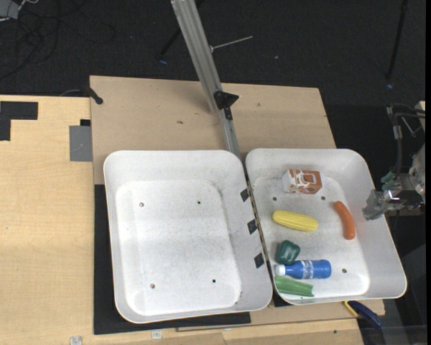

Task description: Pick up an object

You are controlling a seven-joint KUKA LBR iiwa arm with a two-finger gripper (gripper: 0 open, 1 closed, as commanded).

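Gripper (385,201) sits at the right rim of the right shallow white plastic bin (377,261), just outside the bin wall, partly cut off by the frame edge. Cannot tell its state from this angle; nothing visible in it.

All objects lie in the right bin, to the gripper's left. Closest: small orange sausage-shaped toy (345,219), lying roughly lengthwise, just left of the gripper and apart from it. Further left of the sausage: yellow plastic corn cob (296,221), lying across the bin. Up-left of the gripper, near the bin's far side: small white and brown carton (303,180), apart from the corn. Down-left of the gripper: dark green plastic pepper (287,251), just below the corn. Below the pepper: blue plastic bottle with white cap (305,269), lying on its side, cap end pointing away from the gripper. Light green flat pod-shaped toy (294,287) just under the bottle, at the bin's near rim.

Left shallow white plastic bin (129,279) is well left of the gripper, touching the right bin along the shared edge with black clips. Both bins rest on the tan wooden tabletop (165,113). A slanted grey aluminium rail (201,56) rises from behind the bins, up-left of the gripper.
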